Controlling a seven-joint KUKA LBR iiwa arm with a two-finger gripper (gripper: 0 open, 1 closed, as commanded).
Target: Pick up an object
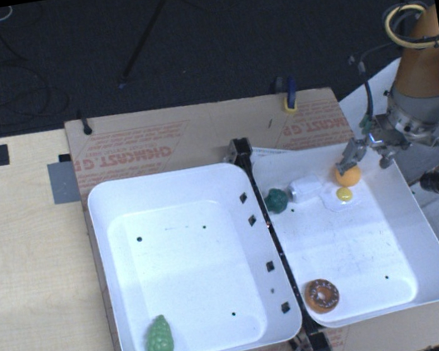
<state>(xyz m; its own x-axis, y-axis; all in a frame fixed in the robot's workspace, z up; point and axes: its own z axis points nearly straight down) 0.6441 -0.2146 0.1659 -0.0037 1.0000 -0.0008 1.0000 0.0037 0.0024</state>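
Gripper [357, 156] sits at the upper right edge of the right bin [436, 258], fingertips just above and touching-close to the orange ball [349, 175]; can't tell how far the jaws are apart or whether anything is between them, too blurred at the tips, so not calling a grasp. Closest pick candidate is that orange ball, in the right bin's upper area near the far wall: looks small, round, probably light and smooth, so my guess is it rolls or squirts out unless the pinch goes across its widest part from straight above. Small yellow ball [345, 194] lies just below it, nearly touching, likely gets nudged by a finger coming down on that side. Right bin also holds a dark green round object [276, 200] near the divider, something pale and translucent [306, 189] just beside it (can't identify), and a chocolate donut with sprinkles [321, 295] near the front wall, well apart from the rest; donut looks like a stiff toy, best grabbed across the ring. Left bin [108, 232] holds one bumpy green leafy thing [158, 339] in its front left corner, possibly soft. Both bins sit on cardboard [195, 133] on the table [29, 288]
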